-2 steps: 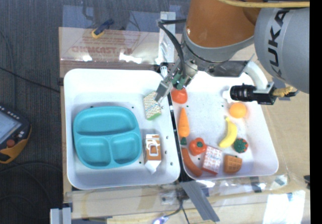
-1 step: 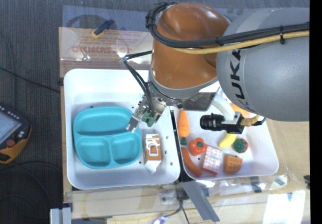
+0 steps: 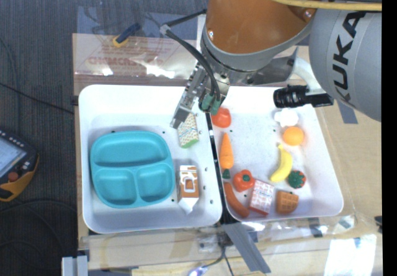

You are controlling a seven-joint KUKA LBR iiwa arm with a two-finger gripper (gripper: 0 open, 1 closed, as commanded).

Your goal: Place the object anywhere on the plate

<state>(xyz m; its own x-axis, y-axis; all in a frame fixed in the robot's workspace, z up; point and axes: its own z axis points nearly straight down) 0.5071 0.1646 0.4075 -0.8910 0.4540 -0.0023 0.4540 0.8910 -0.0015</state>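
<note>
A teal plate (image 3: 130, 166) with three compartments lies in the left bin (image 3: 99, 98). A small green-and-white patterned packet (image 3: 188, 133) sits just right of the plate's upper right corner, near the wall between the bins. My gripper (image 3: 197, 110) hangs directly above and against the packet's top. From this angle I cannot tell whether the packet is held or resting on the bin floor. An orange-and-white carton (image 3: 188, 185) lies beside the plate's lower right corner.
The right bin (image 3: 329, 175) holds several toy foods: a red tomato (image 3: 221, 118), carrot (image 3: 227, 151), banana (image 3: 282, 165), orange (image 3: 293, 136), red pepper (image 3: 243, 180) and pink box (image 3: 262, 197). The arm's big orange band (image 3: 260, 2) overhangs the bins' far edge.
</note>
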